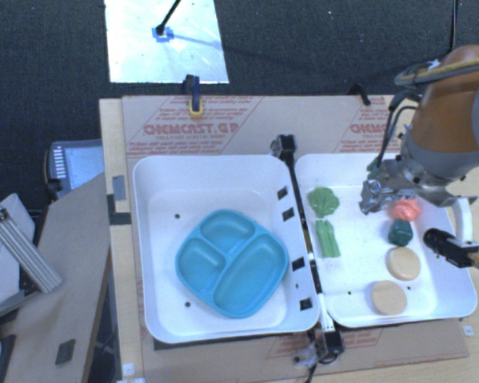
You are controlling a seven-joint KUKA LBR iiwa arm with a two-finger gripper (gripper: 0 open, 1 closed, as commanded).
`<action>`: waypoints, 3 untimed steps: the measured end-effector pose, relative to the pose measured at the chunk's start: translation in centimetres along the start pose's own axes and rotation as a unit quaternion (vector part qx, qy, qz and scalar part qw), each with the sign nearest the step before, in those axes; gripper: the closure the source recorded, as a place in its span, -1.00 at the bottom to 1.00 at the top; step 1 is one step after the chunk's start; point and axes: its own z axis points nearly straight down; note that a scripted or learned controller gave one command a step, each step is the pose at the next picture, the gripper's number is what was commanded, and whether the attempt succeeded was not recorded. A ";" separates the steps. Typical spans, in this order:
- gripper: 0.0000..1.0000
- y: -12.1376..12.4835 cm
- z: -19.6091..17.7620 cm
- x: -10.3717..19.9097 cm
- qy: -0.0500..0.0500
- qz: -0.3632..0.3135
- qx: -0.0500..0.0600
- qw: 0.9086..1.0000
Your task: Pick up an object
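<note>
1. White plastic makes up the two shallow bins side by side on the desk [112, 137]. The hand [371, 200] hangs over the right bin [351, 249], near that bin's far side.
2. Whether the hand is released or clenched cannot be told from this slant, and nothing can be seen held in it.
3. An orange-pink lump [406, 208] lies just beside the hand, on the side the arm comes from. Whether the two touch cannot be told.
4. A dark teal lump [400, 233] sits just beyond the orange-pink lump, nearer the camera than the hand, and seems to touch it.
5. Two tan discs lie flat further toward the camera from the hand. The upper tan disc [403, 263] is just beside the teal lump; the lower tan disc [389, 297] is near the bin's front wall.
6. A green leafy piece [322, 200] lies near the hand on the side away from the arm. A green strip [328, 240] lies just in front of the leafy piece, along the wall between the bins.
7. A blue divided plate [231, 261] rests in the left bin [157, 231], well apart from the hand.
8. Under both bins lies a cardboard sheet [236, 119] with red print. A yellow clamp [195, 107] grips its far edge, well apart from the hand.
</note>
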 end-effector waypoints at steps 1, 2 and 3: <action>1.00 -1.1 0.2 5.1 0.000 0.000 0.000 1.000; 1.00 -0.6 -0.3 10.9 0.000 0.000 0.000 1.000; 1.00 0.1 1.2 16.5 0.000 0.000 0.000 1.000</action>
